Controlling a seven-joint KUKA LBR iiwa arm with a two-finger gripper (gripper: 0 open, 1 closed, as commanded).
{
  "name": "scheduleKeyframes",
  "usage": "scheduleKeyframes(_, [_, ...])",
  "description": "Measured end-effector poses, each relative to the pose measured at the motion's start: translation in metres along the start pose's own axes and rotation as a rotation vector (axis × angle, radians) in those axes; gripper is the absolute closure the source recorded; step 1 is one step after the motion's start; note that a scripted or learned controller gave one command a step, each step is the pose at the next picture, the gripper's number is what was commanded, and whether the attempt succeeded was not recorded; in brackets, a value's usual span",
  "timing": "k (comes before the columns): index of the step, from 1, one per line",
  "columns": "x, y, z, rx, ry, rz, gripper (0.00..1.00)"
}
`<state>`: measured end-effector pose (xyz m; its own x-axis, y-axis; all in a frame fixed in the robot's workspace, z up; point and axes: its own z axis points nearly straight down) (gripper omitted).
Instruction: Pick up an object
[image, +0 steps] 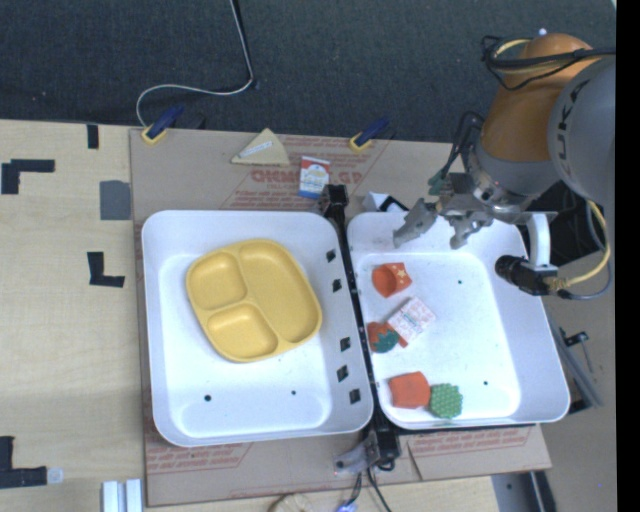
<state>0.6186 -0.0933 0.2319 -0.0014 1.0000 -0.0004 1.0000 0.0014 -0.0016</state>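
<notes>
Task objs all in the right bin (500, 330), clustered left-centre to front: an orange-red block (391, 278), chunky, matte, sits nearest the back, just below-left of the gripper (438, 227); a small white packet w/ pinkish print (411, 319), flat, squarish, turned diagonal so its long axis runs front-left to back-right; touching its front-left corner, a small orange-and-teal piece (381, 337), lumpy, shape unclear; at the front, an orange rounded block (408, 389) w/ a green bumpy round item (445, 401) touching its right side. Gripper hovers over the bin's back-left corner, two grey fingers splayed wide apart, nothing between them. Arm (545, 100) grey w/ orange band, entering from right. Left bin (160, 330) holds a yellow three-compartment plate (252, 297), smooth plastic, rounded corners, tilted diagonal. Both bins shallow, white, glossy, black clips along shared wall. They rest on a cardboard sheet (190, 165) atop a pale wood-look bench (50, 300); dark carpet (330, 50) beyond, w/ a thin white cable (240, 60). Small red-white carton (314, 177) and a tan wedge (262, 149) lie on the cardboard behind the bins.
</notes>
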Motion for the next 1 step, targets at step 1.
scheduleKeyframes(1, [-0.0111,0.0163,0.0911,0.003,0.0,0.001,0.0])
